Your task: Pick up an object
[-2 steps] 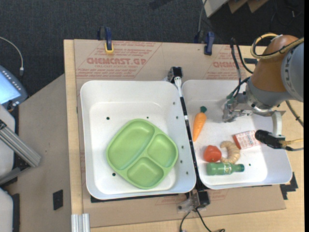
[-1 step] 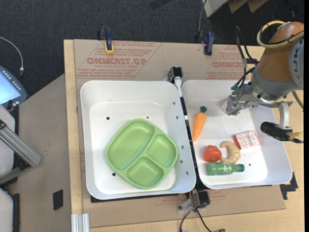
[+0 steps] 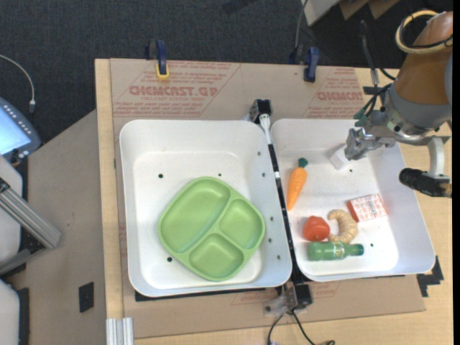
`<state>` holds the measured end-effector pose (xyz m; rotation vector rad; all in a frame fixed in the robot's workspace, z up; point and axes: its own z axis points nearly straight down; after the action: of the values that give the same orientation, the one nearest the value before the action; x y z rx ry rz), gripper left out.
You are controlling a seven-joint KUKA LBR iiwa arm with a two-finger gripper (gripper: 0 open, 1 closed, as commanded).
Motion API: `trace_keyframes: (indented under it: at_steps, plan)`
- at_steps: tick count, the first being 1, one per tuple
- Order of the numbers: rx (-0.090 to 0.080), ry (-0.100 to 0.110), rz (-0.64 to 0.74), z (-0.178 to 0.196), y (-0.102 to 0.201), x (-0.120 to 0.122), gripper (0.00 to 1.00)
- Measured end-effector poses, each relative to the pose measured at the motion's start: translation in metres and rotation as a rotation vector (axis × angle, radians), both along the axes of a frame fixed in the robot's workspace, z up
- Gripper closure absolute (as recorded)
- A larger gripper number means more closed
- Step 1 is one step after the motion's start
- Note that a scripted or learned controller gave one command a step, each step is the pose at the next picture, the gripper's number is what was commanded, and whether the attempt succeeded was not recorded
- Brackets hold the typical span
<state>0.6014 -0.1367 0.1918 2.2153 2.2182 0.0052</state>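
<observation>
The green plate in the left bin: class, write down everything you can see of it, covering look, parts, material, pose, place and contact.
The green plate is light green, rounded and looks like moulded plastic. Raised ridges split it into three compartments: one large on its left and two smaller ones. It lies flat and face up, turned at a slant, on the floor of the left bin, toward the bin's near right corner. Nothing lies in it, and it touches only the bin.

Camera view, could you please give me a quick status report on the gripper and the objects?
Gripper over right bin, upper part, holding nothing visible. Carrot, tomato, green bottle untouched below. Nothing in the way.
</observation>
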Motion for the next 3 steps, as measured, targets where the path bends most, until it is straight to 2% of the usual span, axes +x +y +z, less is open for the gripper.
trace_keyframes:
  at_steps: [1, 3]
  plan:
    - [0.001, 0.003, -0.001, 0.011, 0.0, 0.001, 1.0]
    - [0.004, 0.01, 0.003, 0.011, 0.093, -0.021, 1.0]
